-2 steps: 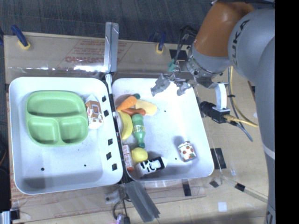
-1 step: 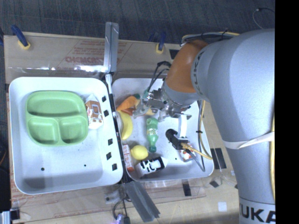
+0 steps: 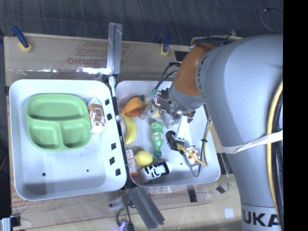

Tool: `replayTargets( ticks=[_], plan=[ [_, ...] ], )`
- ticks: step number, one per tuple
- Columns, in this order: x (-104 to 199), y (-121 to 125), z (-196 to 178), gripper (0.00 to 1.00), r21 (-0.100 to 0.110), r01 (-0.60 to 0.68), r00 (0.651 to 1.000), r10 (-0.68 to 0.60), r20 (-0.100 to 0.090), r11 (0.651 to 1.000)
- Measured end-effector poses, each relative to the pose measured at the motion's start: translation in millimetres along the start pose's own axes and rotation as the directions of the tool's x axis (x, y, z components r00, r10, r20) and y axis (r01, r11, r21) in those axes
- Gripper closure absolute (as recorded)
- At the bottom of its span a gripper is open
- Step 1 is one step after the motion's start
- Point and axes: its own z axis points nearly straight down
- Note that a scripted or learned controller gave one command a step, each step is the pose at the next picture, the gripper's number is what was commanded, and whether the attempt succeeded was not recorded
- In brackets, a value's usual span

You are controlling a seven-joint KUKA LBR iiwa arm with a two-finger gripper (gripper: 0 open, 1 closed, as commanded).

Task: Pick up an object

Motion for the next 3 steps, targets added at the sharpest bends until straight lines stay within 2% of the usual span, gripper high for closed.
replayTargets(
  ticks=[1,2,3],
  plan=[
    [1.4,-0.4,-8.7,1.0,0.003,0.005,1.0,-0.005,-0.001,1.0],
    [1.3,-0.4,-8.7,0.0,0.003,0.005,1.0,-0.005,0.0,1.0],
    [2.3,-0.7,-17.2,1.0,0.007,0.009,1.0,-0.009,-0.001,1.0]
  ],
)
